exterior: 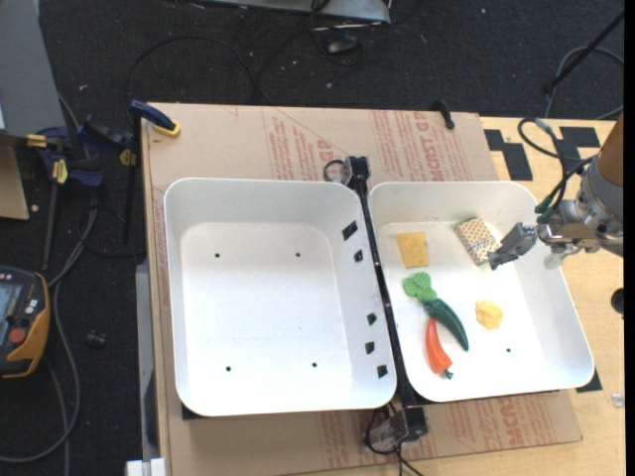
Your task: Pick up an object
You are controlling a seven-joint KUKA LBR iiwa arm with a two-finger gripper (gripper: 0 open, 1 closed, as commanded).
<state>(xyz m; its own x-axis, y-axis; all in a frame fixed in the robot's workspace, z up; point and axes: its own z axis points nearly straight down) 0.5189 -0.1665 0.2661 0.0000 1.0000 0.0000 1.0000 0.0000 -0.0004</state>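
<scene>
We see the gripper (pixel 510 245) reaching in over the right bin (pixel 571 310) from its right rim, its tip just beside the patterned block (pixel 477 237) near the far wall, though we cannot tell whether it is apart or together. The yellow square (pixel 413 248) lies close to the divider, with the green piece (pixel 421 288), the dark green pepper (pixel 448 323) and the orange carrot (pixel 437 348) running toward the near edge and the small yellow lump (pixel 488 313) apart on open floor. The left bin (pixel 189 266) offers wide bare floor up to all its walls.
</scene>
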